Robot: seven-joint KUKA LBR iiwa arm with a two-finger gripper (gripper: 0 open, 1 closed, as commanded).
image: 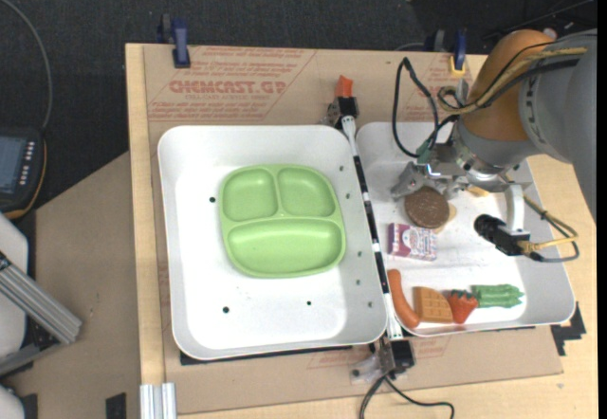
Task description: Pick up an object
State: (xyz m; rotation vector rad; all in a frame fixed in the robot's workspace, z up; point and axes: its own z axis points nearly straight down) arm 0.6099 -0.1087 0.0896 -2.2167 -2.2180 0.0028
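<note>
My gripper (432, 186) hangs low over the back of the right bin (550, 308), open, its grey fingers (409, 183) spread just above a round brown cookie (428, 209). The cookie lies flat on the bin floor, its far edge partly hidden under the gripper; nothing is held. In front of the cookie lies a small purple and white carton (413, 242). Along the bin's front edge sit an orange sausage (403, 299), a tan waffle piece (433, 303) and a toy carrot with a green top (486, 298).
The left bin (190, 294) holds a green divided plate (282, 220) at its middle. A ridge with clamps (365, 209) separates the two bins. The grey arm with its orange band (512, 85) reaches in from the upper right.
</note>
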